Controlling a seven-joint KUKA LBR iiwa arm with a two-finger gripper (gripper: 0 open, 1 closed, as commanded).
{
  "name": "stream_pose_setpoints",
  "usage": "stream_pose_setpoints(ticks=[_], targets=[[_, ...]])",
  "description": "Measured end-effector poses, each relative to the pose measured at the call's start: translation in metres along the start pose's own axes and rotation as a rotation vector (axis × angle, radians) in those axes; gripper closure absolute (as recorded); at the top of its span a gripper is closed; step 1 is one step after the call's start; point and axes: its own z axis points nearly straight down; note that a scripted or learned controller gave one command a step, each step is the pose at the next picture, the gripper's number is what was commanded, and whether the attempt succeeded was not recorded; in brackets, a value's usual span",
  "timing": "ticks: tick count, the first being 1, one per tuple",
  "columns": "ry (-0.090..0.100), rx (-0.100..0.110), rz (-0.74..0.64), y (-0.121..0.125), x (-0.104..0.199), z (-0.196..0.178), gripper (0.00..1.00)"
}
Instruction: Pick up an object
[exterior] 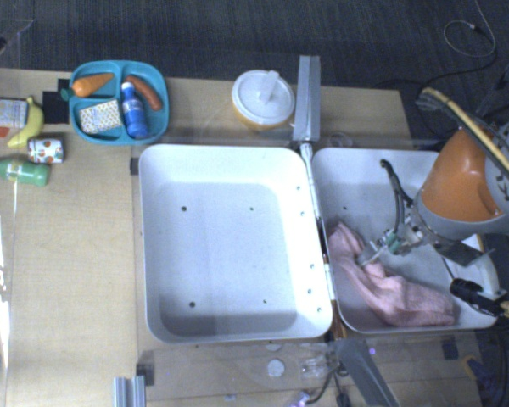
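Note:
A crumpled pink cloth (382, 282) lies in the right bin (356, 176), stretching from the bin's left wall toward its near right corner. My gripper (382, 250) hangs low over the cloth's upper part, at the end of the grey arm with the orange band (458, 181), which comes in from the right. The fingertips sit right at the cloth's surface. Whether any fabric lies between them is too small to make out.
The left bin (229, 236) sits beside the right one, a grey post (306, 100) behind the divide. On the bench behind are a lidded cup (263, 98), a blue tray of toy food (119, 102), a banana (27, 124), a can (45, 150) and a green bottle (17, 170).

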Motion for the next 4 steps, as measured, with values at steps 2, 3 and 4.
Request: stream_pose_setpoints(ticks=[2,3,4], targets=[[-0.008,-0.012,-0.064,-0.015,0.038,-0.013,1.0],[0.002,0.012,0.728,0.088,-0.012,-0.051,1.0],[0.002,0.012,0.728,0.088,-0.012,-0.051,0.0]])
